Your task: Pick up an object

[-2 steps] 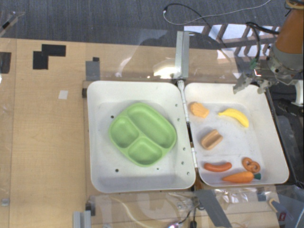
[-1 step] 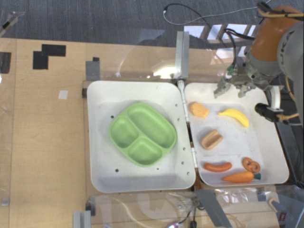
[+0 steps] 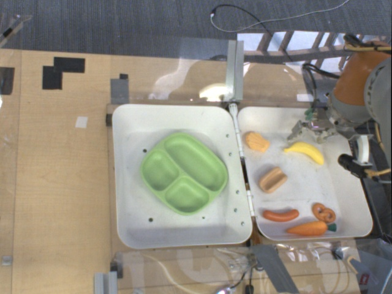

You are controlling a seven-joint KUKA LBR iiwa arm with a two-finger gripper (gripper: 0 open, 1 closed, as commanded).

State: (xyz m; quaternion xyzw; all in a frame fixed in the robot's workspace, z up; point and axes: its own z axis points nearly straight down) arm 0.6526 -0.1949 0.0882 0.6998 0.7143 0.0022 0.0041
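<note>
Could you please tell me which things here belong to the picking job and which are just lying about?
Belong to the job:
gripper
banana
croissant
hot dog bun
sausage
pretzel
carrot
right bin

Just lying about:
green plate
left bin
cable

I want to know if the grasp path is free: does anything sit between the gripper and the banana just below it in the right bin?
Nothing visible does. The gripper hangs directly over the upper end of the banana, with bare bin floor around it. The nearest other item, the croissant, lies well off to the left.
</note>
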